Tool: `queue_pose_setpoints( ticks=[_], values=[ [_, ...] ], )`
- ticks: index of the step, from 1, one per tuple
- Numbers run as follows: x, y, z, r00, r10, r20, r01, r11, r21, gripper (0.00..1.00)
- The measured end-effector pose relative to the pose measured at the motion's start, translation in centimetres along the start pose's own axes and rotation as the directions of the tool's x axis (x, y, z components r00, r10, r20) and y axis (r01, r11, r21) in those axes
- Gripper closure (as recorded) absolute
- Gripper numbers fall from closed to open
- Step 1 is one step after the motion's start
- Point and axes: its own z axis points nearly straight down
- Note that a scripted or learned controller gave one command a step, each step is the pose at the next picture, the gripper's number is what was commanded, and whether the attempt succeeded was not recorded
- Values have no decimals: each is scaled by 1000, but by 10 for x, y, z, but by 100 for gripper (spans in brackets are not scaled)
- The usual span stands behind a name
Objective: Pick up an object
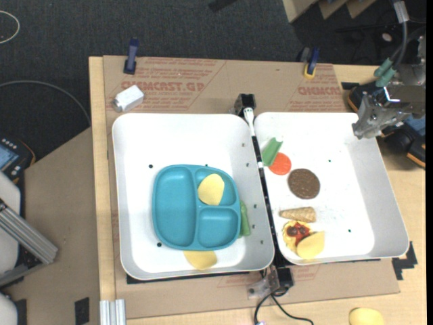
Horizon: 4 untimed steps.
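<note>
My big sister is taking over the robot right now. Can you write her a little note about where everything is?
Gripper: at the far right corner of the right white bin, above its rim, holding nothing that shows.
Right bin: round brown disc, orange round piece with a green leaf, tan cone-shaped piece, yellow and red piece.
Left white bin: teal divided plate with a pale yellow piece in one compartment.
Done: nothing picked up.
Left: grasp one object and lift it.

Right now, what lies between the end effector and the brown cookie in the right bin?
In the camera view, only bare white bin floor lies between the end effector at the bin's upper right corner and the brown cookie.
</note>
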Motion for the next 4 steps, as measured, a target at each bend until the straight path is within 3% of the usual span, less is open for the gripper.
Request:
queue_pose_setpoints(
  ticks=[1,2,3,4],
  values=[
    [23,2,87,1000,-1,0,1,1000,2,100],
    [51,7,-76,1000,-4,-2,4,1000,-29,100],
    [34,1,-8,1000,3,1,-3,1000,-1,100],
    [53,1,73,1000,0,1,0,1000,3,100]
  ],
)
